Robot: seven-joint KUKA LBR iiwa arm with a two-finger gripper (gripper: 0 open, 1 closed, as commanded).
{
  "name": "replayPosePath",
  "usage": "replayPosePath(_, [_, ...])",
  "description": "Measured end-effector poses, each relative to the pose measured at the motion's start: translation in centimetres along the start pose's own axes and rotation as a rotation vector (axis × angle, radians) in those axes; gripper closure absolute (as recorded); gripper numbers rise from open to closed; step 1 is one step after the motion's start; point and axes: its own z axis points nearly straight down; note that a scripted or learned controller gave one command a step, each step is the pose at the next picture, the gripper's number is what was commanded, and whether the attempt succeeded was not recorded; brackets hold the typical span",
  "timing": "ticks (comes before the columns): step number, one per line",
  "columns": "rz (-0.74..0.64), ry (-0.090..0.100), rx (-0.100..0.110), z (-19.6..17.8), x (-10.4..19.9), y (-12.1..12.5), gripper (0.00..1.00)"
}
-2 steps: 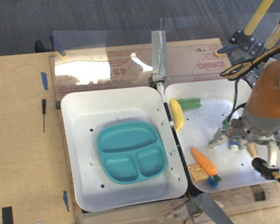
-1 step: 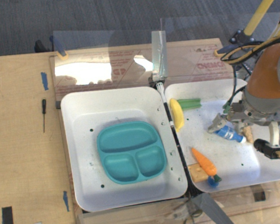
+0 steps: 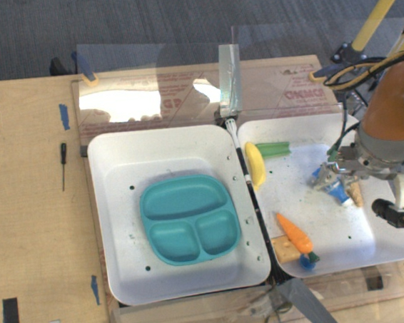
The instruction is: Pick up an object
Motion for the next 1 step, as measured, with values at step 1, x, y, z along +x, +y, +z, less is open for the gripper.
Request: replayPosePath(1, [-0.115,-0.006,-0.001,-10.47,7.56,3.45,1.00])
